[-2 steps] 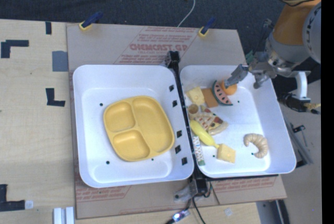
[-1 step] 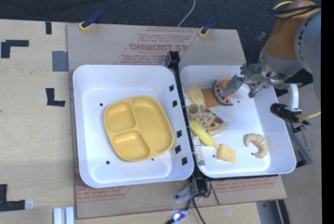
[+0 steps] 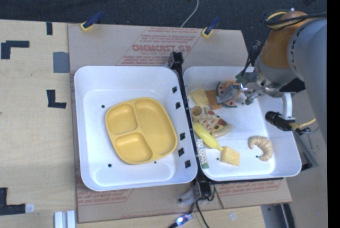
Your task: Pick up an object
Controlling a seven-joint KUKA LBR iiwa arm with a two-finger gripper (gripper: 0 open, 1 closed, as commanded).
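My jaws [image 3: 229, 95], gap unreadable, hung right of centre over the brown food piece [image 3: 211, 97]; best to centre before closing.

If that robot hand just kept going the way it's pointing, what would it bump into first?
The hand points toward the left side of the right bin. The brown food piece and the pale yellow wedge next to it lie closest in that line, so probably those first, though height above them is unclear.
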